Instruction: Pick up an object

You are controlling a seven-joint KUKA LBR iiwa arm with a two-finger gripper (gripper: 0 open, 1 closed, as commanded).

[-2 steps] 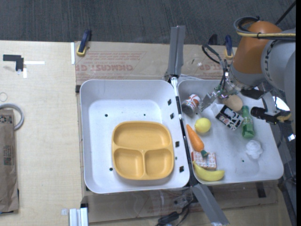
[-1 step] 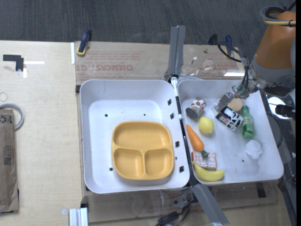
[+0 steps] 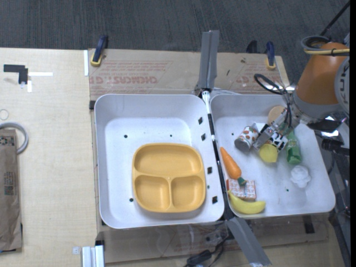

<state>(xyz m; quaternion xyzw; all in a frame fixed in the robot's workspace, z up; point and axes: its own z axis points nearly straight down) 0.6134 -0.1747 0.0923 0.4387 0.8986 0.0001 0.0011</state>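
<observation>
While the arm (image 3: 322, 82) is reaching in from the right, its gripper (image 3: 276, 133) is hanging low over the right bin (image 3: 311, 204), at the bin's upper middle, in among a small cluster of things. Whether the gripper is spread or pressed together I cannot tell, since its tip is blurring into the clutter beneath it, and nothing is visibly sitting between its tips.

Just to its left a can (image 3: 245, 138) is lying on its side. Just below it a lemon (image 3: 268, 154) is resting, and beside the lemon a green bottle (image 3: 293, 152) is lying, near the bin's right wall. A clear cup (image 3: 300, 175) is sitting below the bottle, a little apart from it.

Toward the bin's left wall a carrot (image 3: 230, 162) is lying at a slant, its thin end pointing up and left. Below it a small printed packet (image 3: 243, 188) is lying, and a banana (image 3: 247, 206) is curving along the bin's lower left corner, touching the packet.

In the left bin (image 3: 111, 149) a yellow divided plate (image 3: 168, 177) is sitting, slightly below the middle, with three compartments.

To the left of the bins a brown paper bag (image 3: 10, 188) is lying on the bench (image 3: 50, 121).
</observation>
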